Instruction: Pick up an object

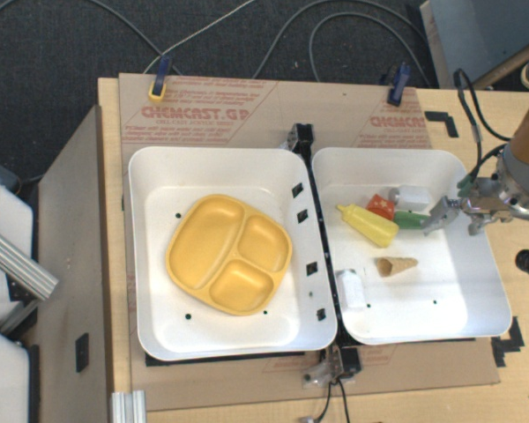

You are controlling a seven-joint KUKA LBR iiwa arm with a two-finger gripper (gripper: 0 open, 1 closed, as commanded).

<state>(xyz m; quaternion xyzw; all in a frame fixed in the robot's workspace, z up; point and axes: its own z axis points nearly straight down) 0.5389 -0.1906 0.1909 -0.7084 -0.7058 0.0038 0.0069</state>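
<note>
- Camera view: two shallow white bins sat side by side on a cardboard-covered table [247, 104]. The left bin [150, 236] held a yellow divided plate [229, 254], lying flat near its middle.
- The right bin [476, 280] held the small things: a yellow squeeze bottle [368, 223] on its side in the upper middle, a red piece [381, 204] and a green piece [410, 219] touching it at its right end, a white block [412, 197] just above them, a tan cone [395, 266] lower down, and a white piece [350, 287] near the bin's left wall.
- The gripper [441, 214] hung at the right of the frame, over the right bin, its tip beside the green piece. Whether the jaws stood wide or narrow could not be told, and nothing showed between them.
- Likely risk: the bottle, red, green and white pieces were crowded together, so a close there could catch two at once or push one aside.
- Likely risk: the bottle's rounded body could roll away from a pinch that landed off centre.
</note>
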